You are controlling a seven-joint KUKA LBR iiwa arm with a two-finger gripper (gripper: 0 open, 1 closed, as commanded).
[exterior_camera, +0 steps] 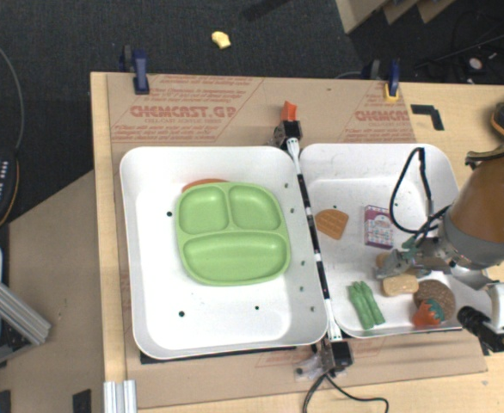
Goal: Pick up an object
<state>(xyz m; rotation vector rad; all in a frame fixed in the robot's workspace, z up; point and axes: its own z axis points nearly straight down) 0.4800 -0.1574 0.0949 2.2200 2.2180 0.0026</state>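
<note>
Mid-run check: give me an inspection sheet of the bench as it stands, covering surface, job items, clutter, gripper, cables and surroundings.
Surface: brown board bearing left bin and right bin side by side.
Job's things: in right bin, tan wedge, purple-and-white packet, green bean pods, beige piece, brown and red round item.
Clutter: green divided plate in left bin.
Gripper: gripper low over beige piece; grasp unclear.
Cables: black cable looped over right bin.
Surroundings: dark floor, yellow scrap.

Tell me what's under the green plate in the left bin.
An orange-red edge peeks out from under the plate's far rim, resting in the left bin. The plate covers the rest, so what it is can't be told.
</note>
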